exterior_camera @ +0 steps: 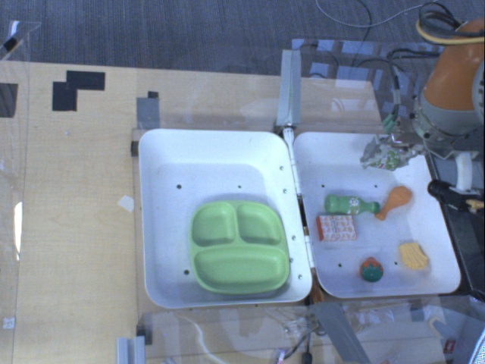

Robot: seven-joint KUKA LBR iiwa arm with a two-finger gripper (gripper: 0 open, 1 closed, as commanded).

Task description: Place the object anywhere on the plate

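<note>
The arm point(455, 89) is seen at the right bin's point(447, 279) two o'clock corner; the green plate point(239, 247) lies toward eight o'clock; the jaws' state cannot be told.

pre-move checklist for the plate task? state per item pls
1. Green plate lies flat in the left bin, all three compartments bare: ok.
2. Candidate objects sit apart in the right bin: green bottle, drumstick, red box, yellow piece, red-green fruit: ok.
3. Object secured in the gripper: cannot tell; crumpled foil-like clutter hides it.
4. Gripper above the plate: not ok; it is at the right bin's far corner.
5. Divider between the bins free of objects: ok.
</note>
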